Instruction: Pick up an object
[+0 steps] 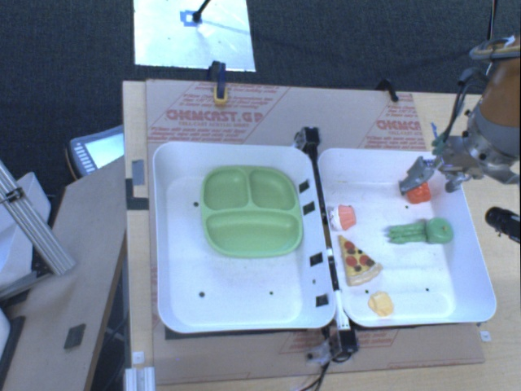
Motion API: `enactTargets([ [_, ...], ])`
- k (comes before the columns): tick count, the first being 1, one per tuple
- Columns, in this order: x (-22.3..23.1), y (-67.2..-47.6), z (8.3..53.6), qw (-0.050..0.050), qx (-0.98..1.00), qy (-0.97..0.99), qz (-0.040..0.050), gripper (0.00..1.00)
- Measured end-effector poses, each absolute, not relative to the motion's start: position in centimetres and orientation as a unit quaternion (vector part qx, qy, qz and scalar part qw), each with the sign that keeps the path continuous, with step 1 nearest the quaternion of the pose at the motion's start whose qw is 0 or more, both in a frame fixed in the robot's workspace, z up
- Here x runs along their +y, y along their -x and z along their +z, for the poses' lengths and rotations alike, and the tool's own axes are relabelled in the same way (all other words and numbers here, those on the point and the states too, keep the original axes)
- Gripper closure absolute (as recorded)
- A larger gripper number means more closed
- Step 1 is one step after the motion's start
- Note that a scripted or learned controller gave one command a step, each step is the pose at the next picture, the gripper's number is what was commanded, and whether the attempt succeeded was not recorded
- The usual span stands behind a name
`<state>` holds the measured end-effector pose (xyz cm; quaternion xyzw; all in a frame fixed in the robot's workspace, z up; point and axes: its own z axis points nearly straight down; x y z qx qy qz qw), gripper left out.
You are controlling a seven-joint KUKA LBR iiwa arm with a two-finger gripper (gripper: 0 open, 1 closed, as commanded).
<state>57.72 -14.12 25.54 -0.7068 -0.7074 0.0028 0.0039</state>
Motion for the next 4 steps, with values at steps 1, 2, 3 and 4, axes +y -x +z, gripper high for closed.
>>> enactTargets([
  [1,-14.1,-57.9,26.1,-0.001,-0.708,0.706,-0.0003,0.00],
  [2,-14.6,-58.4,21.7,0.000,-0.708,0.707,0.0006,0.00],
  [3,-14.2,-57.4,16.2,0.001,-0.707,0.707,0.0008,0.00],
  [4,-14.5,-58.2,11.5,0.001,-0.708,0.707,0.0007,0.00],
])
